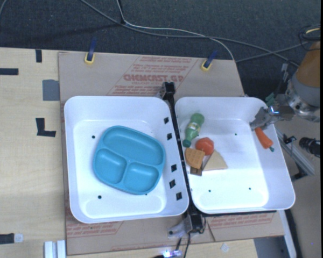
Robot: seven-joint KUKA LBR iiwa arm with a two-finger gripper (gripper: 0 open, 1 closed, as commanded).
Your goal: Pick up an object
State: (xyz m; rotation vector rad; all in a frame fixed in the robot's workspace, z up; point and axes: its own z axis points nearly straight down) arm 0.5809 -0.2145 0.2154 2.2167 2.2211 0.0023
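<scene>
At right edge of the right bin (234,202): gripper (262,123) above the rim, small orange carrot-like item (265,139) pinched between its fingers. Likely light, rigid, smooth plastic; grip mid-body. Centre cluster: green bottle (192,128), red piece (205,145), tan wedge (216,162).

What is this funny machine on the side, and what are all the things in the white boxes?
It is a robot arm, grey with an orange band, reaching in from the right. One camera looks down on the bench from above. At the arm's end is its tool, over the right edge of the right bin. An orange carrot-like toy sits just under the tool; I cannot tell if it is held. The left bin holds a blue divided plate. The right bin holds a green bottle, a red tomato-like ball, a brown block and a tan wedge, bunched near the middle wall.
</scene>
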